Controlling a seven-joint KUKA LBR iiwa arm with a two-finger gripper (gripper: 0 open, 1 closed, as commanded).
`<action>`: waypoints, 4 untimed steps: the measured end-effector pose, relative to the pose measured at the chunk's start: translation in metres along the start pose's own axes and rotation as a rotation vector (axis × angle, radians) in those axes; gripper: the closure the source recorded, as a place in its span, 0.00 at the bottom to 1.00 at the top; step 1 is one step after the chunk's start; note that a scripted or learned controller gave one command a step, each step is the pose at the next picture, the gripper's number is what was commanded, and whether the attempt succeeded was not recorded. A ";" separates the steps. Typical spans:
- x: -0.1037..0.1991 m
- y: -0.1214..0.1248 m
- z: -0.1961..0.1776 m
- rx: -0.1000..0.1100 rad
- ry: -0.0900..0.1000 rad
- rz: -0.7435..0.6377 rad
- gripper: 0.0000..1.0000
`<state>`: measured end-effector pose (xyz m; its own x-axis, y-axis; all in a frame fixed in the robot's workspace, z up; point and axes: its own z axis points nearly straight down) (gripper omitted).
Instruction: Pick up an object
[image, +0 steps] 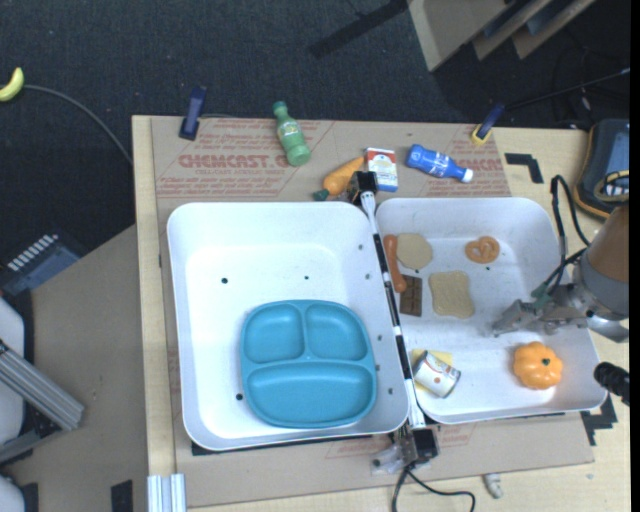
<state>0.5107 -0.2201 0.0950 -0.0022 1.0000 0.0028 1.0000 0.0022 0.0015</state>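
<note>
**Gripper low in the right bin, nothing between its fingers**

The gripper (512, 316) sits low over the floor of the right bin (520, 208), toward that bin's 3 o'clock side, its fingers pointing left and spread only narrowly, with nothing between them. The orange toy pumpkin (537, 365) lies just beside it at 5 o'clock, apart from the fingertips. At 9 o'clock from the gripper lies the tan bread slice (451, 294), with a round tan piece (412, 251) and a small brown pastry (483, 249) further up the bin, and a small can (436, 374) near the bottom edge. The left bin (200, 230) carries a blue divided plate (308, 361).

The pumpkin looks the best target: it is bulky and nearest. To grasp well, I would lift clear, widen the fingers, centre over the pumpkin's body, then descend so both fingers straddle it before closing. The flat bread offers little to grip.
</note>
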 end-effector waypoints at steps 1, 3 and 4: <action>0.050 -0.026 0.011 0.004 -0.001 0.001 0.00; 0.109 0.089 0.011 0.001 -0.003 0.001 0.00; 0.085 0.005 0.011 0.003 -0.003 0.004 0.00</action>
<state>0.5158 -0.1348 0.0841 0.0013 1.0000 -0.0007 1.0000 -0.0013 -0.0014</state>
